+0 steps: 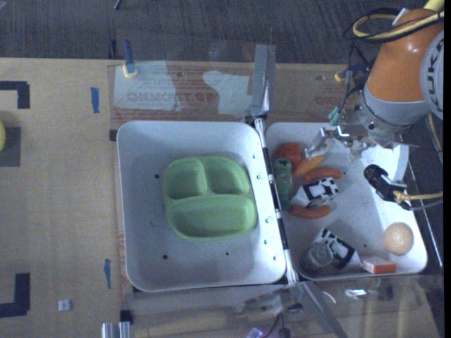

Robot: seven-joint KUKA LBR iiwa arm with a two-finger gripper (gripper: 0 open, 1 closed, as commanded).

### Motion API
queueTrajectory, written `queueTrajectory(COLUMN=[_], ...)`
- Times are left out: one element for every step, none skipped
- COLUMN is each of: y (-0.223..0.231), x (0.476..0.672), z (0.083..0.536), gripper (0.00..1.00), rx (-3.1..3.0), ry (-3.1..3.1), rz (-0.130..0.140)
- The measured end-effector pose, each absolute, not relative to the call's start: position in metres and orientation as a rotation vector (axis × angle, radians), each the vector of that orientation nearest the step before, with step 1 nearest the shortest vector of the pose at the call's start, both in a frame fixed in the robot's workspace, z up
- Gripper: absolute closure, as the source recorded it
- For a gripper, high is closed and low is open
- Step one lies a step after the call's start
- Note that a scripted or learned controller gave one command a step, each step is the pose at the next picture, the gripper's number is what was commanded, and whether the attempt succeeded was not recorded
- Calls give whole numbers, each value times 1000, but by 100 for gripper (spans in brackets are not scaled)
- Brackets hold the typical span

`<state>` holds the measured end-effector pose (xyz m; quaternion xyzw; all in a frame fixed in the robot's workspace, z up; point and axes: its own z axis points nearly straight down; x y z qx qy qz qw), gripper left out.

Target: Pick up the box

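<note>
A small flat orange-pink box (378,266) lies at the front right of the right bin (416,263), just below a tan egg-shaped ball (398,238). A black-and-white cow-patterned carton (320,189) sits in the middle of that bin among orange sausage-like pieces (318,174). My gripper (325,141) hangs over the back of the right bin, above the red item (289,151) and the orange pieces, well away from the orange-pink box. I see nothing held in it.
A green divided tray (208,196) lies in the left bin (137,259). A green bottle (283,178) lies along the right bin's left wall. A black-and-white round object (330,251) sits at the front. A black cable plug (380,180) hangs right of the gripper.
</note>
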<state>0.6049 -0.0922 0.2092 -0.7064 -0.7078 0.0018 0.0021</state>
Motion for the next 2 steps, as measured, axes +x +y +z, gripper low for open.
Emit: queueTrajectory(y=[-167,-166], x=[573,575], z=[121,129], gripper=[0,100], rx=[-2197,-2197], ry=[-2253,-2252], rz=[-3,-8])
